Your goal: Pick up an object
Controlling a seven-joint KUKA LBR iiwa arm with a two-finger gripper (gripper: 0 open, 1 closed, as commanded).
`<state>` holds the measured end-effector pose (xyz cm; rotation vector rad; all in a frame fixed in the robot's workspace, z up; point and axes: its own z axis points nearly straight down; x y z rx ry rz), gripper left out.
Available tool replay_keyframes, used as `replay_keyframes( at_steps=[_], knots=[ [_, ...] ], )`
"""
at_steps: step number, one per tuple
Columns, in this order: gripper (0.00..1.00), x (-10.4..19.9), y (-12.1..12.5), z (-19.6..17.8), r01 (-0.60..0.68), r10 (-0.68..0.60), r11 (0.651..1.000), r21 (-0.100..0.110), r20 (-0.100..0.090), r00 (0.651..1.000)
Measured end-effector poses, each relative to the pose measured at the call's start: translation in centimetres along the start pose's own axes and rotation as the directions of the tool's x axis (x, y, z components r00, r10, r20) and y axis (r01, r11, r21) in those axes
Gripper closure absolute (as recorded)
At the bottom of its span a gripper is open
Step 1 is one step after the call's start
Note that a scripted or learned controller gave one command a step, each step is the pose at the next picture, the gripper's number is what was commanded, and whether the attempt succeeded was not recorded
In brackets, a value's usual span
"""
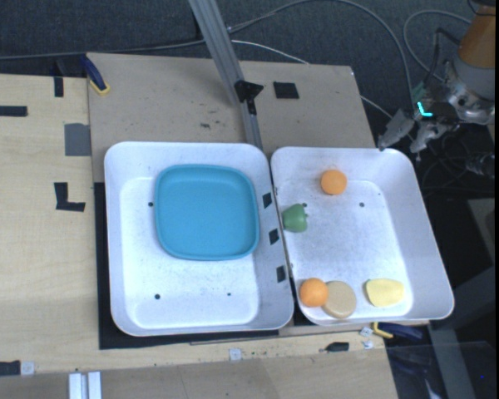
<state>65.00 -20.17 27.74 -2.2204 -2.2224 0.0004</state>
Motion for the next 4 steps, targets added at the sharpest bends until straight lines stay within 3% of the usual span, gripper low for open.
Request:
replay_keyframes(
  at_steps=[1,4],
  knots=[
    [0.00,0.0,0.0,0.0,0.000,0.000,1.000,0.000,0.000,1.000],
    [0.00,1.2,-1.0,15.9,0.000,0.000,1.000,0.006,-0.001,1.000]
  ],
)
